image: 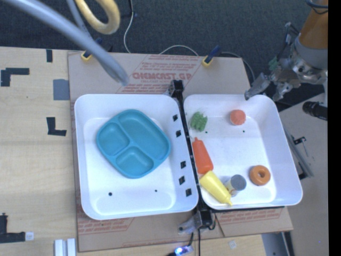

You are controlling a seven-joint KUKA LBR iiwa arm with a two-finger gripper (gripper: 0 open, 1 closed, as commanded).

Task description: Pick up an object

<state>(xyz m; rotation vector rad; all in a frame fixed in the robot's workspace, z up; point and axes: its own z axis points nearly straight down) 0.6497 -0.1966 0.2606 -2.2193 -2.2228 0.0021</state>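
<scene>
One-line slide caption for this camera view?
Gripper hovers at the right bin's upper rim, over toy foods; blue plate in the left bin.

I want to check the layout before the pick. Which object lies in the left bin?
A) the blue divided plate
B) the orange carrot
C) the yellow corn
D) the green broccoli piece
A: the blue divided plate rests on the floor of the left bin, while the small toy foods lie in the right bin.
</scene>
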